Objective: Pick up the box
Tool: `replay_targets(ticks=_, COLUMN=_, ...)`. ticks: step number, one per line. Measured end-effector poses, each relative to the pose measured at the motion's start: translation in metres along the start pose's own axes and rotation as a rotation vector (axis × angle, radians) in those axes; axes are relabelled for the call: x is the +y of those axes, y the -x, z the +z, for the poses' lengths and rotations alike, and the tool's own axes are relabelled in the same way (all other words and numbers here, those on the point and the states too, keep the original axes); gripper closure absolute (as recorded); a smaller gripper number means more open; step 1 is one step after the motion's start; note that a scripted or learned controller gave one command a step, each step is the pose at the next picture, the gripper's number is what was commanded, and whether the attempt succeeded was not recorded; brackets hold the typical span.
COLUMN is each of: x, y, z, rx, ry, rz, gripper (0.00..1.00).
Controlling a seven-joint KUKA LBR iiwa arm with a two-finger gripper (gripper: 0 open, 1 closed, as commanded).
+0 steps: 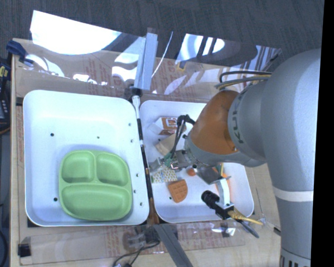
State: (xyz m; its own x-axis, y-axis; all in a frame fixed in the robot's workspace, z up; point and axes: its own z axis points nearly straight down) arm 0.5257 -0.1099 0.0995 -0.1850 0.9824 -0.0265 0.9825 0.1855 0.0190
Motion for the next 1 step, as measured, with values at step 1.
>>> replay_targets(ticks=1, x=0.0006, y=-0.0077, z=-0.0084, rx=0.017, ry=-0.011, rz=-0.016, gripper=1.00)
